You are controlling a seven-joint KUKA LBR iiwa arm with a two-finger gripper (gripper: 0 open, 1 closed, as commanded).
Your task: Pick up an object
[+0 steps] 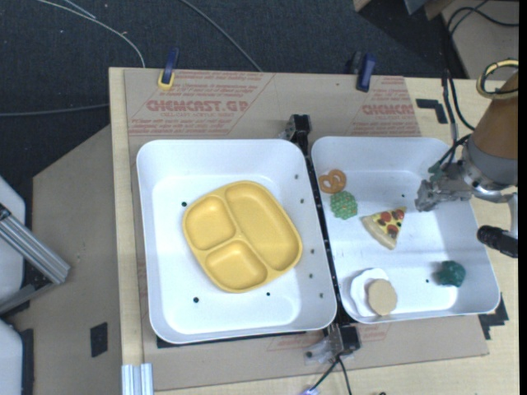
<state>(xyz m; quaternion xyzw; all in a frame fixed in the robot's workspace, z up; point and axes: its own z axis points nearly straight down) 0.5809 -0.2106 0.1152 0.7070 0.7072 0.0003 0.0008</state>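
Pincer (pixel 430 194) low over right bin (pixel 412 159), at its far right side, gap between tips too small to tell. Nothing seen in its grip. Pizza slice (pixel 385 225) just left of it, apart. Pretzel (pixel 333 180) and green toy (pixel 344 206) by left wall. Teal lump (pixel 450 273) near right; round cookie (pixel 380 295) near edge. Yellow tray (pixel 241 235) in left bin (pixel 156 220).

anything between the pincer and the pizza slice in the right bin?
Nothing. In the camera view, bare white bin floor separates the pincer from the pizza slice.
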